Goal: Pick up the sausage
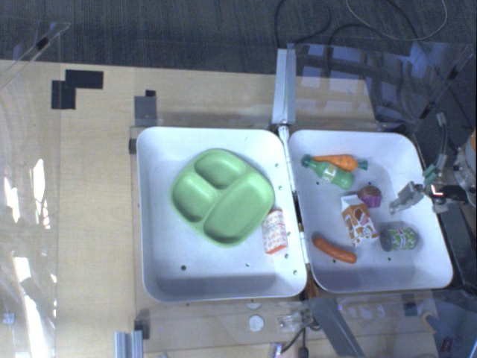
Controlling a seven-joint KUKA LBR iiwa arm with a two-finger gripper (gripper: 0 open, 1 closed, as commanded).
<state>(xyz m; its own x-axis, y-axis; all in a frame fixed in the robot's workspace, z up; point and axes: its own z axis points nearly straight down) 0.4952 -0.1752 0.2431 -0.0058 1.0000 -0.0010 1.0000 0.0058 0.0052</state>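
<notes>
The sausage is a reddish-orange link lying flat near the front of the right bin, slanting down toward the right. My gripper hangs over the bin's right side, up and to the right of the sausage and well apart from it. Nothing shows in its grasp.
Around the sausage in the right bin lie a small carton, a green can, a purple item, a green bottle and a carrot. The left bin holds a green divided plate and a small jar.
</notes>
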